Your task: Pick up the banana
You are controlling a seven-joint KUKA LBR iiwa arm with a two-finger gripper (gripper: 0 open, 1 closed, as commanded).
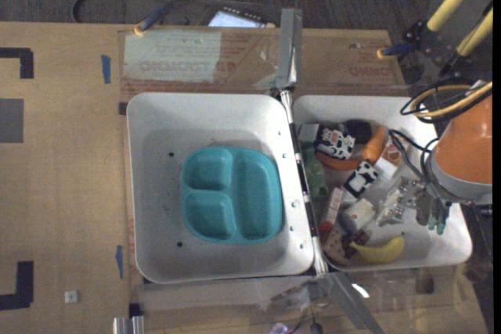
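Observation:
The yellow banana (pixel 381 249) lies near the front wall of the right bin (pixel 458 250), curved, with its tips pointing up. My gripper (pixel 419 207) hangs over the right part of that bin, below the orange band of the arm (pixel 470 152). It is just above and to the right of the banana, apart from it. Nothing shows held in it.
The right bin is crowded: two cow-patterned blocks (pixel 334 141) (pixel 360 177), an orange carrot-like piece (pixel 362 156), a black item (pixel 358 128) and small packets (pixel 344 223) left of the banana. A teal divided plate (pixel 232 195) sits in the left bin (pixel 156 129).

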